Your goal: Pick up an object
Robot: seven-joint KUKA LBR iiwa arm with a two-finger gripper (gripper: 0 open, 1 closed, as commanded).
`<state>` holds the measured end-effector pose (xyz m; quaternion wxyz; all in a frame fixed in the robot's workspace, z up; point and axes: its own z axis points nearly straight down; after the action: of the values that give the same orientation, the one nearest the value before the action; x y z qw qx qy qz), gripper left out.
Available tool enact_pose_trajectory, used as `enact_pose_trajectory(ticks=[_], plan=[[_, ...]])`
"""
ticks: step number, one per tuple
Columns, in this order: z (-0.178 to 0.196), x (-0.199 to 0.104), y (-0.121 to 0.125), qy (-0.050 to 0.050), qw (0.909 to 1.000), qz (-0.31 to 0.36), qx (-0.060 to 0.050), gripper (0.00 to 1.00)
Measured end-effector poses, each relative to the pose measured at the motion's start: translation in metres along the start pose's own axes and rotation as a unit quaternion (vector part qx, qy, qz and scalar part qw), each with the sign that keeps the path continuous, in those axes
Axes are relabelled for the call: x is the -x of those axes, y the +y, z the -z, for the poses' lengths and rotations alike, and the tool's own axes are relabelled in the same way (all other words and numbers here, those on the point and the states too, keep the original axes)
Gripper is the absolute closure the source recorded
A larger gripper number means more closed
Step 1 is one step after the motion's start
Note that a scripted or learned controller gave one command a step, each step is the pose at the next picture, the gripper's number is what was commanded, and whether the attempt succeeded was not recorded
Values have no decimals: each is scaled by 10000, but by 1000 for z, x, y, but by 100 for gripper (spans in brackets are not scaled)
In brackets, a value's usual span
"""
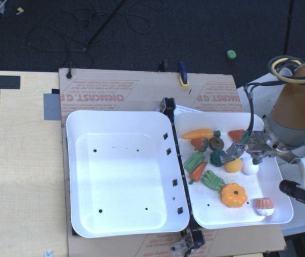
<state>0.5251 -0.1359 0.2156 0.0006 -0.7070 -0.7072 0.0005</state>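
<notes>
- The gripper [237, 153] reached in from the right and hung low over the right bin [281, 216], in the middle of the toy food; the arm [291, 108] above it was cut off by the frame's right side.
- Its fingers were small, dark and mixed up with the objects beneath them, so whether they were spread or closed could not be told, nor whether anything sat between them.
- Just beside the fingertips lay a dark green toy [217, 157] and a small yellow piece [233, 165]; a white piece [250, 168] next to it was partly hidden under the wrist hardware.
- A reddish piece [237, 135] at the bin's upper right was partly covered by the gripper body.
- Further left in that bin lay an orange carrot-like toy [197, 134], a brown round piece [216, 143], a green pod-shaped toy [193, 160], a small red-orange carrot [198, 171] and a green leafy toy [213, 181].
- Toward the near edge sat an orange pumpkin [233, 195] and a small red-and-white item [263, 205], too small to identify.
- The left bin [77, 143] stood touching the right bin along the centre divider.
</notes>
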Motion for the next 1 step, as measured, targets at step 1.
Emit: enact_pose_trajectory(ticks=[1], plan=[[-119,-45,28,16,10000,17,-35,0]])
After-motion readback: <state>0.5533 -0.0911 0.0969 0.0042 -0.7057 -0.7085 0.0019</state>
